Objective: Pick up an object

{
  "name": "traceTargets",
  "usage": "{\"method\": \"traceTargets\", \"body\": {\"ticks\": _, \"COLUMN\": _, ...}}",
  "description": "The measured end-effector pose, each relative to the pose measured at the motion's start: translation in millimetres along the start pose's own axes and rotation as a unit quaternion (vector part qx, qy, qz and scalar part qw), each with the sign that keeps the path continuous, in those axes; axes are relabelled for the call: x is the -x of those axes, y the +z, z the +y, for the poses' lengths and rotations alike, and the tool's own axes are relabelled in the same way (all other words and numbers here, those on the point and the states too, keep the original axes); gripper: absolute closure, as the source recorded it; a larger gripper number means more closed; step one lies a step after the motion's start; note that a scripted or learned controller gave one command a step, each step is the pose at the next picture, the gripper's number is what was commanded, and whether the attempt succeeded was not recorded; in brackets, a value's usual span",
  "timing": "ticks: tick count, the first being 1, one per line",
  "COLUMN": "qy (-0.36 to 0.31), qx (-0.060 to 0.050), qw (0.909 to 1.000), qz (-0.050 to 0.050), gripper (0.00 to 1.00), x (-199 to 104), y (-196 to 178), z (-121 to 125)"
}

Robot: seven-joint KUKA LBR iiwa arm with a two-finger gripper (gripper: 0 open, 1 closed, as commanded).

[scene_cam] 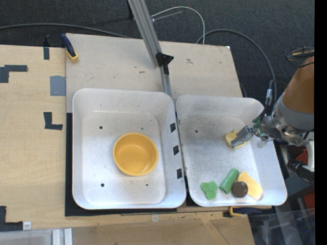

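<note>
My gripper (239,139) reaches in from the right and sits low over the right bin (204,111), right at a small yellow piece (232,136) near the bin's middle right. The gripper's grey tip overlaps that piece and hides part of it. At the front of the same bin lie a green cylinder (229,180), a small green leafy item (209,189), a brown round object (239,189) and a yellow lump (252,185), all close together. A yellow bowl (135,153) stands upright in the middle of the left bin (92,106).
A slanted metal pole (147,28) comes down to the rim between the two bins at the back. Cables (219,34) loop behind the right bin. A blue and yellow clamp (69,47) sits at the board's back left corner.
</note>
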State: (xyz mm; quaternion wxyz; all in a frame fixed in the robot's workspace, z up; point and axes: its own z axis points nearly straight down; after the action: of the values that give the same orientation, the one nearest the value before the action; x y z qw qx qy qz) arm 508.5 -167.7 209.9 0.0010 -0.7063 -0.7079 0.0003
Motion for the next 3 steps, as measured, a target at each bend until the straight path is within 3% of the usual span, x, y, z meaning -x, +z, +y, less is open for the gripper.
{"method": "traceTargets", "body": {"ticks": 1, "qy": 0.0, "qx": 0.0, "qw": 1.0, "qz": 0.0, "gripper": 0.0, "x": 0.2, "y": -0.1, "z": 0.0}}
{"method": "traceTargets", "body": {"ticks": 3, "qy": 0.001, "qx": -0.003, "qw": 1.0, "qz": 0.0, "gripper": 0.0, "x": 6.0, "y": 115.4, "z": -3.9}}
